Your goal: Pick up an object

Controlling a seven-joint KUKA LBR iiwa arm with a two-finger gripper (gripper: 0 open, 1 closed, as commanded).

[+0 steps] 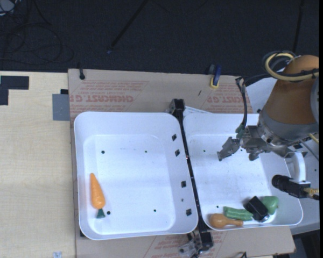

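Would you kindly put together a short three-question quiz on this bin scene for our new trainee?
1. True or false: the toy carrot lies in the right bin.
2. Which object sits between the orange pear-shaped toy and the black block?
A. a blue cup
B. a green toy
C. a red ball
3. Fill in: the gripper hangs above the ___ bin.

Key
1. False: it lies in the left bin, near its front left corner.
2. B: the green toy.
3. right
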